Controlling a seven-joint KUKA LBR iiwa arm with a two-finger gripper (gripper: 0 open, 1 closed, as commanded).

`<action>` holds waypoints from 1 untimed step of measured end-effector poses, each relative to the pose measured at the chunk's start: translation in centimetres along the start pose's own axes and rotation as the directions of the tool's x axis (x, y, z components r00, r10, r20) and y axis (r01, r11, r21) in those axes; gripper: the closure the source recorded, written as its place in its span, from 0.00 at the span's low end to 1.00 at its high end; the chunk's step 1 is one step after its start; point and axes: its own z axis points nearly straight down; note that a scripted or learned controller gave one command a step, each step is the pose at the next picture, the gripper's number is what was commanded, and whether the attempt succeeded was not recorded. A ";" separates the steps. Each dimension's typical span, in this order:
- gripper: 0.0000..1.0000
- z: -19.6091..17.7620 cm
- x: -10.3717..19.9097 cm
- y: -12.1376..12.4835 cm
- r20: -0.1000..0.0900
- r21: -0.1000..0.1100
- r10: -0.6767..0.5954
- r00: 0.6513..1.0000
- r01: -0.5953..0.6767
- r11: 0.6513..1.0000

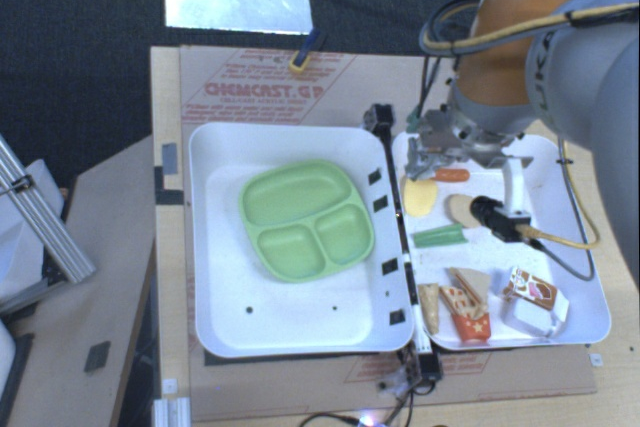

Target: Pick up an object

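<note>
1. Gripper state. The gripper (422,163) hangs over the rear left corner of the right bin (585,270). The wrist body hides its tip, so we cannot tell how far it is open. We see nothing held in it.

2. Nearest objects. A yellow piece (420,198) lies just in front of the gripper. An orange sausage (452,176) lies just beside it, towards the bin's middle. We cannot tell whether the gripper touches either one.

3. Other contents of the right bin. A tan oval (460,208) sits near the yellow piece. A green stick (440,236) lies in front of both. A tan wedge (428,307), a red fries box (470,317) and a white and red carton (532,300) crowd the front edge.

4. Edges. The gripper stands near the wall that divides the two bins and near the right bin's rear rim.

5. Open room. Bare floor shows along the right side of the right bin. In the left bin (220,305), a green divided plate (305,220) lies at the centre, with bare floor all round it.
</note>
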 end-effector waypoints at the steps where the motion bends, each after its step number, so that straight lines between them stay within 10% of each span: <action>1: 1.00 -1.4 3.4 -0.1 0.001 -0.002 0.001 1.000 -0.001 1.000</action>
